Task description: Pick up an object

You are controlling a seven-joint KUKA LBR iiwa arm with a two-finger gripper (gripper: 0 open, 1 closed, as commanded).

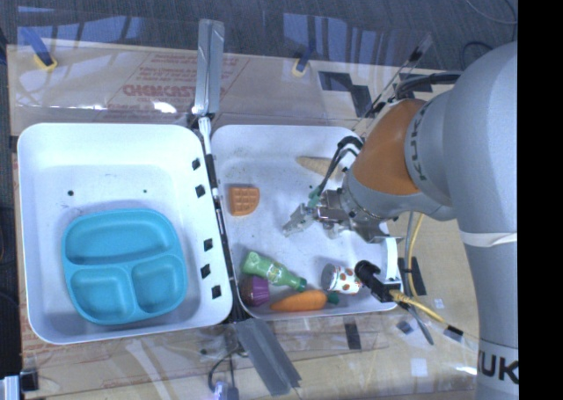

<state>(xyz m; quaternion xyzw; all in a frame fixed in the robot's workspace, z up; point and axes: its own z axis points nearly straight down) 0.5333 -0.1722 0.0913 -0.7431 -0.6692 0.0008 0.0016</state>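
The right bin [264, 139] has toy food: a waffle [244, 200], a green bottle [271, 270], a carrot [299, 301], a cone [314, 163]. They look light and hard, maybe slippery. The carrot is easy to pinch across its middle. The arm [413, 161] bends down from the right. The pincer [308, 214] hangs low over the bin's middle, holding nothing. I cannot tell how wide it is.

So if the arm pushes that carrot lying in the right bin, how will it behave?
The carrot looks tapered and round, so it would probably roll or swing in an arc. It lies beside the bin's near wall and the green bottle, which may stop it. It seems a light toy.
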